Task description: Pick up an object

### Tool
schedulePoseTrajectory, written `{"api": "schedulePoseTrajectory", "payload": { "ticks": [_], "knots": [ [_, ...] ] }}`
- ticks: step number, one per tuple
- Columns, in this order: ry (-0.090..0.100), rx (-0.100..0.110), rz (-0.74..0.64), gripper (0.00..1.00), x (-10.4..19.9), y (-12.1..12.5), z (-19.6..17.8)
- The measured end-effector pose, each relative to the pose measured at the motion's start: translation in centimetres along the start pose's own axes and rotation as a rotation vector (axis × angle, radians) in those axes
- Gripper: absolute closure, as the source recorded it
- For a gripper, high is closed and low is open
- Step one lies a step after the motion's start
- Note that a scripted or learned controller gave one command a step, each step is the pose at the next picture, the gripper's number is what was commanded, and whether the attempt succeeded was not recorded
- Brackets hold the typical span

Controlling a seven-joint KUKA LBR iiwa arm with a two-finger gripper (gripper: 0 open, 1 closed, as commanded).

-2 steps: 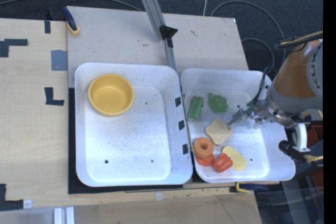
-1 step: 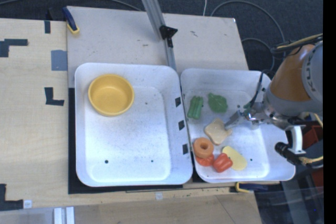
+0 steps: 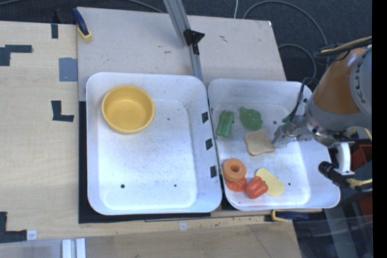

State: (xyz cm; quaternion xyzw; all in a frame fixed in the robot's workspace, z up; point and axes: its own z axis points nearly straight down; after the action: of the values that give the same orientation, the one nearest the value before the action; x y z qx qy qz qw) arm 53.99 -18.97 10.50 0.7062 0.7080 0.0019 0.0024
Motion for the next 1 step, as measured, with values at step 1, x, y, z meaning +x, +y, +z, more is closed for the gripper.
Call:
{"api": "schedulePoseTrajectory", "payload": {
  "ticks": [1],
  "knots": [
    [0.0, 0.004, 0.001, 1.0, 0.24, -0.86, -5.04]
  ]
}}
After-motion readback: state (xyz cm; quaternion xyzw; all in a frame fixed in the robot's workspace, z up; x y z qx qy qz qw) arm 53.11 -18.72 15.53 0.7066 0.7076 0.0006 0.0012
